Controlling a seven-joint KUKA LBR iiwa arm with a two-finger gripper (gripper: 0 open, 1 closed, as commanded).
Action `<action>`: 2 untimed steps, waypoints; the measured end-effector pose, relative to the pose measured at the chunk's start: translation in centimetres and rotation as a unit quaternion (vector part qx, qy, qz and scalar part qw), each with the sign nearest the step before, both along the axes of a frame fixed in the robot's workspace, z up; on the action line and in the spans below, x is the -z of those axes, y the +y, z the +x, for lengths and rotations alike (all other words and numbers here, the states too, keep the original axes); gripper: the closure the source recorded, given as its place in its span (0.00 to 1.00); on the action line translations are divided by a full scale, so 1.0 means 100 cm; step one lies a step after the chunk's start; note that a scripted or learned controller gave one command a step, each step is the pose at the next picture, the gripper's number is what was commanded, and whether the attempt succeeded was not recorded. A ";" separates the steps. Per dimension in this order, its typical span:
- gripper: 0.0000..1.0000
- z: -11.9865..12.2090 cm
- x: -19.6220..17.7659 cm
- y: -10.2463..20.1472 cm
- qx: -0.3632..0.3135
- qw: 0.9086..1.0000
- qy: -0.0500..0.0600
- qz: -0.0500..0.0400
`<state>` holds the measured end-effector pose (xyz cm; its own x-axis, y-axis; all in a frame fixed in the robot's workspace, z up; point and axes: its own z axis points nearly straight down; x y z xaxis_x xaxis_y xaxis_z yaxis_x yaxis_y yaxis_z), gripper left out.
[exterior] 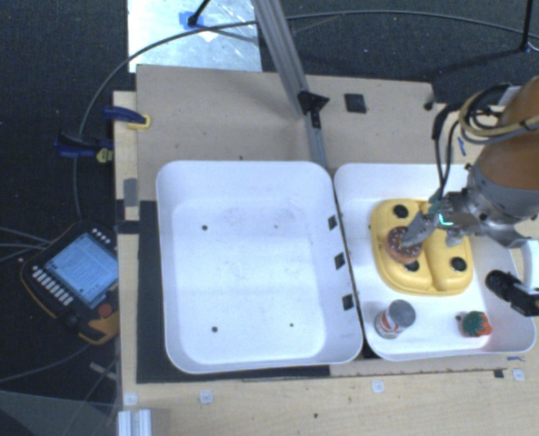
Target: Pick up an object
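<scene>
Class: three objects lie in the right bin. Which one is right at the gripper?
The yellow block: the gripper is right over it. The grey cylinder and the small orange-and-green object lie apart, nearer the bin's front edge.

Both bins [251,352] plain white, left one with small dark dots. Yellow block [428,262] in right bin has dark round spots. Near it: grey-and-red cylinder [396,318], small orange-and-green thing [474,323]. Bench [224,121] tan. Arm [524,153] grey with orange band. Handheld controller [74,275] left of frame: orange-black, blue screen.
</scene>
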<state>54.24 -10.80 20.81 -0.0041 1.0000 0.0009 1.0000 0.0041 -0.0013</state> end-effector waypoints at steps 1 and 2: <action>0.00 0.001 -0.001 0.000 0.000 1.000 -0.001 0.000; 0.00 0.009 0.053 -0.006 0.001 1.000 0.000 0.000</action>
<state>55.15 -11.39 15.47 -0.0012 1.0000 0.0000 1.0000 0.0012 -0.0014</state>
